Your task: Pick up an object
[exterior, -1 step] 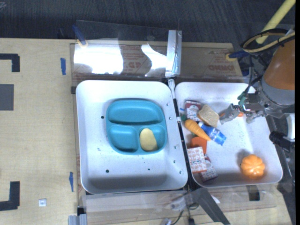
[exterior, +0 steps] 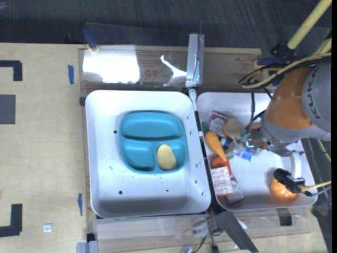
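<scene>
The right bin (exterior: 253,194) holds a jumble of small things. An orange carrot (exterior: 215,144) lies near its left wall, with a red-and-white packet (exterior: 226,184) below it and a tan packet (exterior: 231,126) above. An orange round object (exterior: 281,190) sits in the bin's lower right corner. The arm's orange band (exterior: 289,107) comes in from the right, and my gripper (exterior: 246,139) hangs low over the pile, just right of the carrot, by some small blue and green pieces. No object shows clearly in its grasp.
The left bin (exterior: 100,157) carries a blue divided tray (exterior: 152,140) with a yellow oval object (exterior: 166,156) in its lower right compartment. A divider wall (exterior: 201,141) separates the bins. Yellow and black cables (exterior: 274,67) hang above the right bin.
</scene>
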`<control>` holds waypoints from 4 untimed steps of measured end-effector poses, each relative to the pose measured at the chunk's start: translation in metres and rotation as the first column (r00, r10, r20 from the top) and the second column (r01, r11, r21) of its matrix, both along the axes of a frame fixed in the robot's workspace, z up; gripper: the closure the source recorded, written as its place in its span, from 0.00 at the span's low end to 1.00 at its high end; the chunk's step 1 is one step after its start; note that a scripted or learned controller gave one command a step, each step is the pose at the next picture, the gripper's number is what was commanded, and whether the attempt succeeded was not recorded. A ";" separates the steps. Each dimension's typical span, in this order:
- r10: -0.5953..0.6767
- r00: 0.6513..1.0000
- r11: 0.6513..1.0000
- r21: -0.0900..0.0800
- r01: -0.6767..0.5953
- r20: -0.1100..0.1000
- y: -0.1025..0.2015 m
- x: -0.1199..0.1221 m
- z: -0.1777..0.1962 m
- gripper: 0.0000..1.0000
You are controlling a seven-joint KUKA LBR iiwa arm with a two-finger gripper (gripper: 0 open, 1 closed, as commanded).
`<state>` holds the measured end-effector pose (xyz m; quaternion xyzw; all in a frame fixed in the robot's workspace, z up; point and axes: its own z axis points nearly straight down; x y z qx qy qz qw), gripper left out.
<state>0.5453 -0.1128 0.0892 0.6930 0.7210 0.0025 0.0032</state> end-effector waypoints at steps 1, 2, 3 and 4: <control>-0.003 1.000 1.000 0.001 0.003 0.003 0.000 0.001 0.010 1.00; -0.088 0.996 0.996 0.001 0.088 0.001 -0.016 -0.038 -0.001 1.00; -0.110 0.994 0.994 0.003 0.110 0.000 0.038 0.017 0.105 1.00; -0.268 0.963 0.964 0.002 0.268 -0.007 0.067 -0.012 0.137 1.00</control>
